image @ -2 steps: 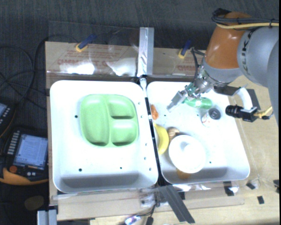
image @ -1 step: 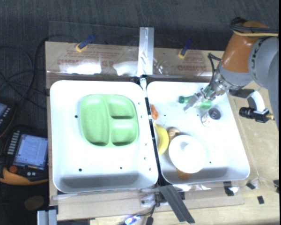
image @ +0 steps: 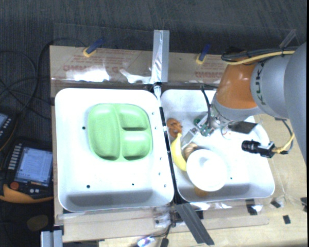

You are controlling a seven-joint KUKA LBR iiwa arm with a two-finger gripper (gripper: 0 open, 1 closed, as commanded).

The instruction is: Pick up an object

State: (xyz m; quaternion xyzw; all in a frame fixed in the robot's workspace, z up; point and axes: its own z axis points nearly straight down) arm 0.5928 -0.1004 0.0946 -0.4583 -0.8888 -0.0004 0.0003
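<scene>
the gripper [image: 200,130] reaches into the right bin [image: 257,181], low over the clutter; whether it is released or clenched, i cannot tell. just beside it lie a banana [image: 178,156] and a white bowl [image: 207,170]. a green divided tray [image: 119,131] sits in the left bin [image: 72,189].

Dark grey carpeted floor [image: 144,9] around my pale wooden worktop [image: 118,66], black cables [image: 15,86] trailing at the left, control pendant [image: 28,169] lying on the floor beside it
</scene>
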